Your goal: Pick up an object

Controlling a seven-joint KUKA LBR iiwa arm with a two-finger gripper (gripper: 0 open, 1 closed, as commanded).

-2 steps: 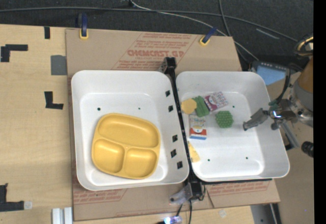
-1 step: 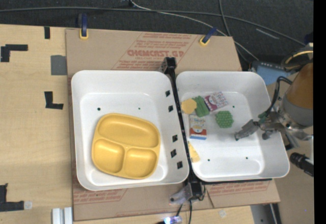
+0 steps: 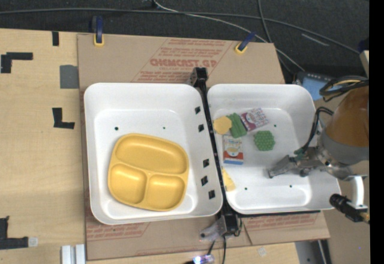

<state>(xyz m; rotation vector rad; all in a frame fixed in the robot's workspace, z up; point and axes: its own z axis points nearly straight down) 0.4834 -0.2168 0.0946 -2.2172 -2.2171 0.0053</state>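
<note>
The right bin [image 3: 300, 101] holds several small items: a yellow disc [image 3: 222, 125], a green piece [image 3: 236, 125], a pink and white packet [image 3: 255, 117], a green bumpy round piece [image 3: 264, 140], a small white and red carton [image 3: 233, 150] and a yellow scrap [image 3: 228, 182] by the left wall. My gripper [image 3: 273, 171] is low over the bin floor, pointing left, on bare floor to the lower right of the green bumpy piece and apart from it. Nothing shows in its grasp.
The left bin [image 3: 96, 98] holds a yellow divided tray [image 3: 147, 171]. A black divider with clips [image 3: 207, 137] runs between the bins. The arm with its orange band [image 3: 354, 122] stands over the right bin's right wall. Cables cross the dark background behind.
</note>
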